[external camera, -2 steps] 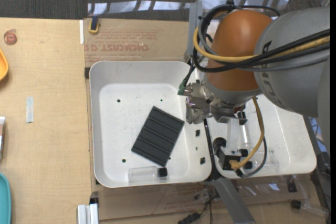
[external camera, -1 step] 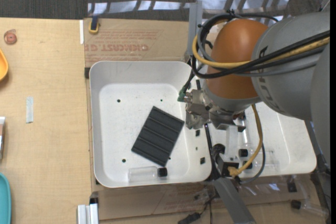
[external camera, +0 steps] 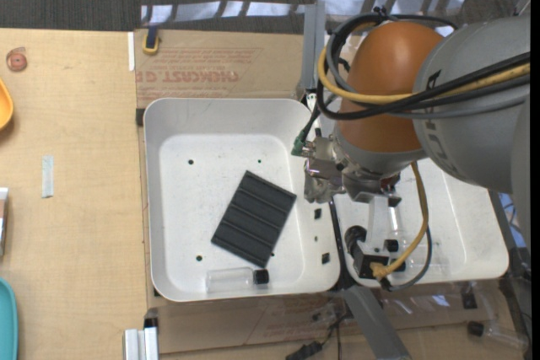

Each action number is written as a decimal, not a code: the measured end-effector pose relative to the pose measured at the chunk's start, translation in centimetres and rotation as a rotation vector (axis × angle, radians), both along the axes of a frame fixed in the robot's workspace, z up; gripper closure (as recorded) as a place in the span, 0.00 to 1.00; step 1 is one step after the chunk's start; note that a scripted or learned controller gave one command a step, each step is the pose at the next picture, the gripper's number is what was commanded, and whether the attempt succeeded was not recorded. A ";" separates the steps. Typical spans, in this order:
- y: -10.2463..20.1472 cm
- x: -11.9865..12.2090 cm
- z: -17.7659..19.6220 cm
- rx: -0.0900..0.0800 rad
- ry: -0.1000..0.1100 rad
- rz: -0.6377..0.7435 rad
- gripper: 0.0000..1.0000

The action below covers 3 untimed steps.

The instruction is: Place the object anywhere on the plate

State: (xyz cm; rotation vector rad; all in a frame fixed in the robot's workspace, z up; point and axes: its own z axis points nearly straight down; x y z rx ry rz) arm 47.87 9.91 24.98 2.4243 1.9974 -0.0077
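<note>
A black ribbed rectangular plate (external camera: 253, 217) lies flat and askew in the middle of the left bin (external camera: 160, 181). A small clear object (external camera: 228, 278) with a black piece (external camera: 261, 276) at its right end rests at that bin's front wall, just below the plate's near corner. My gripper (external camera: 319, 181) hangs over the ridge between the two bins, right of the plate and apart from it. The big orange wrist band (external camera: 388, 88) above hides most of it. I see nothing held in it.
The arm's grey body covers much of the right bin (external camera: 472, 257). Brown cardboard (external camera: 211, 67) lies behind the bins. The wooden bench (external camera: 67, 181) stretches to the left with a few small items along its edge.
</note>
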 end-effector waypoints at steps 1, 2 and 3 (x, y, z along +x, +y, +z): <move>1.0 -0.1 0.7 0.001 0.002 0.301 1.00; -4.0 0.0 4.0 0.001 0.000 0.333 1.00; 1.5 -0.1 -4.8 0.004 0.005 0.677 1.00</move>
